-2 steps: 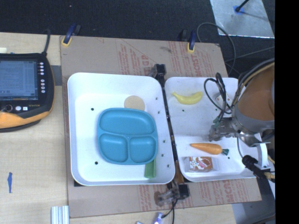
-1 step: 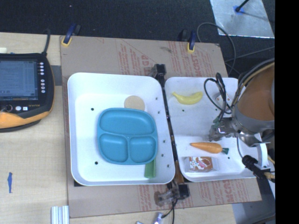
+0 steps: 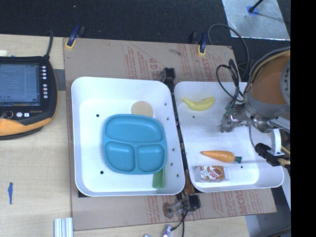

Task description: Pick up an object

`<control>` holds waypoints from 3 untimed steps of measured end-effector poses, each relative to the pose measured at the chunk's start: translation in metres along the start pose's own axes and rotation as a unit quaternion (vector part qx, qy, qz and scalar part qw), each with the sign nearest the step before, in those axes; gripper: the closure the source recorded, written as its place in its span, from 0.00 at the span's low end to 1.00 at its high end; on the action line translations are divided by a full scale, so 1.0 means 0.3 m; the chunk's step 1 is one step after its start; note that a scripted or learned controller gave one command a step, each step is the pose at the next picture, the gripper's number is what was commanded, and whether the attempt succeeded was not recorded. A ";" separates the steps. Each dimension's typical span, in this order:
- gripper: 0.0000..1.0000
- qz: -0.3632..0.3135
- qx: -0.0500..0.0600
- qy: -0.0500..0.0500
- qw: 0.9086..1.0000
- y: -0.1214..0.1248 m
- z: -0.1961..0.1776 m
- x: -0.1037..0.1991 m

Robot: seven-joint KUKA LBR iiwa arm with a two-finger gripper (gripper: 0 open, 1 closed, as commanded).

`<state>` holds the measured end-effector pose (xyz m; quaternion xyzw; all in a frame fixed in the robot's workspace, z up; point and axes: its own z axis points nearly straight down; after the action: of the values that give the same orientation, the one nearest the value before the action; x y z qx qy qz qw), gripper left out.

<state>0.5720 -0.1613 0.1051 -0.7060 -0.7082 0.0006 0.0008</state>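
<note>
The right bin (image 3: 197, 132) holds a yellow banana (image 3: 198, 103) near its far edge, an orange carrot (image 3: 218, 156) toward the front, and a small red-and-white packet (image 3: 212, 173) at the front wall. My gripper (image 3: 229, 123) hangs over the right part of this bin, to the right of the banana and above the carrot in the view. Nothing shows between its fingertips. The left bin (image 3: 84, 132) holds a blue divided plate (image 3: 134, 143), a tan round disc (image 3: 142, 108) behind it, and a green piece (image 3: 158, 180) at its front right.
A teach pendant with a screen (image 3: 22, 90) lies left of the bins. Cables (image 3: 229, 73) loop behind the gripper. Clamps (image 3: 71, 37) hold the brown board (image 3: 123, 58) under the bins.
</note>
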 end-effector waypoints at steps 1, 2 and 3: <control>0.00 0.000 -0.001 0.000 1.000 0.185 -0.349 -0.010; 0.00 0.000 0.000 0.000 1.000 0.279 -0.257 -0.114; 0.00 0.000 0.002 0.000 1.000 -0.220 -0.026 -0.171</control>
<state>0.5061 -0.2126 0.1130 -0.7057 -0.7085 0.0020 0.0018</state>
